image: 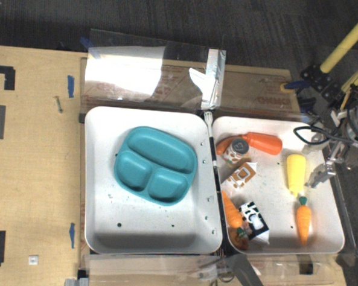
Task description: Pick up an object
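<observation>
The left bin [99, 165] holds a teal divided plate [155, 165], lying flat near its middle. The right bin [327, 236] holds a yellow banana-shaped toy [296, 172] with a small carrot [303, 221] just below it, an orange piece [264, 142] along the top wall, a larger carrot [232, 212] by the left wall, and small printed boxes [242, 174] between them. The gripper [320, 174] hangs at the right bin's right edge, just beside the yellow toy, with nothing seen between its fingers; whether they are apart or together cannot be told.
</observation>
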